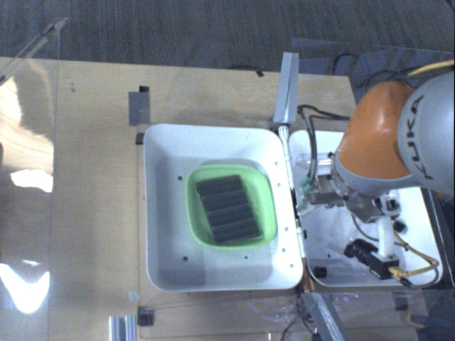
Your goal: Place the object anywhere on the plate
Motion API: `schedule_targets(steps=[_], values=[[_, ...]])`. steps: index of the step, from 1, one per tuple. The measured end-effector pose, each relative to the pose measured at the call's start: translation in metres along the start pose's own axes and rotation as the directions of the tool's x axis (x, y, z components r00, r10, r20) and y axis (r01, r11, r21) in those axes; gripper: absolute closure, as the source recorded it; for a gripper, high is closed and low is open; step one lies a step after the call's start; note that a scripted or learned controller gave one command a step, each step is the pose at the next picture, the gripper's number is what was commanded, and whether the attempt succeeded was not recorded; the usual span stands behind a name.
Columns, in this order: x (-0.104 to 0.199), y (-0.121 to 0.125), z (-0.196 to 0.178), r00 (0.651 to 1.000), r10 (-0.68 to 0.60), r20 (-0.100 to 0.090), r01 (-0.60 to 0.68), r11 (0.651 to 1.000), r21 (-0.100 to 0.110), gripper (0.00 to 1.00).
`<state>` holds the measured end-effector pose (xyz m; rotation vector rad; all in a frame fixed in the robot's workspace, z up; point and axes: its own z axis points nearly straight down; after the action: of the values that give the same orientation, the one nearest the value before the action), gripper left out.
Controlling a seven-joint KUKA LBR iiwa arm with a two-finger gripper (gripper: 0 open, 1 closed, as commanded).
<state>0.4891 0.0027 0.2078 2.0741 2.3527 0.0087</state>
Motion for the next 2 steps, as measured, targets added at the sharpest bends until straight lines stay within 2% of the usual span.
schedule_targets(steps=[1,2], values=[[0.0,0.0,0.0,1.0,0.001,0.0,-0.001,1.0,0.0,0.0],[0.031,0.003,-0.005,1.0,0.013,0.0,-0.013,1.0,0.001,0.0]])
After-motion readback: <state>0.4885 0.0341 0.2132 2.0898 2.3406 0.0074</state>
